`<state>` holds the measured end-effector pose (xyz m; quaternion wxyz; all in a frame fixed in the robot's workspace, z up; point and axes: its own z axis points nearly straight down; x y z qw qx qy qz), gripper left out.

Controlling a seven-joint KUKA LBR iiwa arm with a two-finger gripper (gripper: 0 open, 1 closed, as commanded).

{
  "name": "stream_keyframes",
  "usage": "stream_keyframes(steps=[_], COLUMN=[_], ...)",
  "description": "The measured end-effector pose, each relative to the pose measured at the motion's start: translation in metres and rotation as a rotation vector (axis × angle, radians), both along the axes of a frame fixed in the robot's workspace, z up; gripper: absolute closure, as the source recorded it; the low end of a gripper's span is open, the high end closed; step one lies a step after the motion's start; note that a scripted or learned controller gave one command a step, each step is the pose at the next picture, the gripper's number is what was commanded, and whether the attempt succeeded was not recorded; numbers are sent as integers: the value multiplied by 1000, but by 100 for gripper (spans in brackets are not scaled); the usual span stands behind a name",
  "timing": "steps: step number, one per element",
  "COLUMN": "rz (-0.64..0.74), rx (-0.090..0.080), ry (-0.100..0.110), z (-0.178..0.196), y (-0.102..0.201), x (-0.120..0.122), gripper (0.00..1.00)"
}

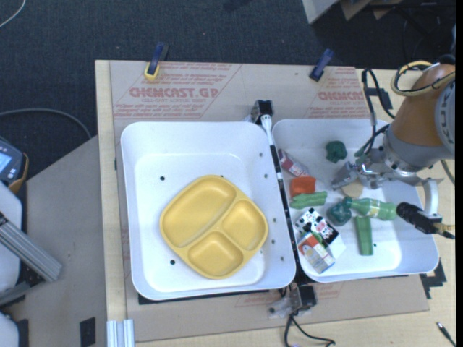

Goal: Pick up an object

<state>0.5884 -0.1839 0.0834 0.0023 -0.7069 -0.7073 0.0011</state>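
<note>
In the right bin [412, 255] lie several small objects: a dark green round piece [335, 150], an orange block [304, 186], a light green bottle [373, 209] on its side, a green cylinder [364, 236], a teal lump [338, 212], a black-and-white patterned item [317, 223] and a red-and-white packet [317, 250]. My gripper [353, 177] is low in this bin, just above the bottle and over a tan piece [352, 190]. It stands right of the orange block. Nothing is seen lifted in it.
The left bin [145, 150] holds a yellow divided plate [213, 225]. A small red-and-white item [293, 166] lies by the wall between the bins. Clamps [154, 62] sit at the board's far edge. A black part [416, 217] of the arm hangs over the right bin's right side.
</note>
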Motion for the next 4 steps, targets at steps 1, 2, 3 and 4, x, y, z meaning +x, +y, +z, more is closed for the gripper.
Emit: stream_keyframes(steps=[1, 2, 3, 4], rz=[0, 0, 1, 1], rx=[-2, -4, -4, -4], ry=[-5, -10, -11, -12], z=[12, 56, 100, 145], y=[-1, -1, 0, 0], x=[1, 7, 11, 12], gripper=[100, 100, 100, 100])
